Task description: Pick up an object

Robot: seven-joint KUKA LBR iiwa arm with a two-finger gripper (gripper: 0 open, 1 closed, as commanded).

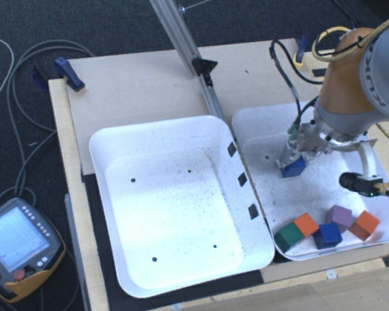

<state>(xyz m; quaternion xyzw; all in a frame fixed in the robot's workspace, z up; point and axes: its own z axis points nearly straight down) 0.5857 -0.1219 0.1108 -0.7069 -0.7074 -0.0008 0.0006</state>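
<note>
Gripper (293,157) over blue block (293,167) in right bin (263,131); block partly hidden, finger state cannot be told; five blocks near edge

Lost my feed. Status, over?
Gripper down in right bin, on blue block; grasp unconfirmed. Five blocks clustered at bin's near edge, apart.

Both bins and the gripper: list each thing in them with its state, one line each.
Gripper: down in the right bin, at a blue block; grip unclear.
Green block, orange block, second blue block, purple block, second orange block: loose, clustered at the bin's front edge.
</note>
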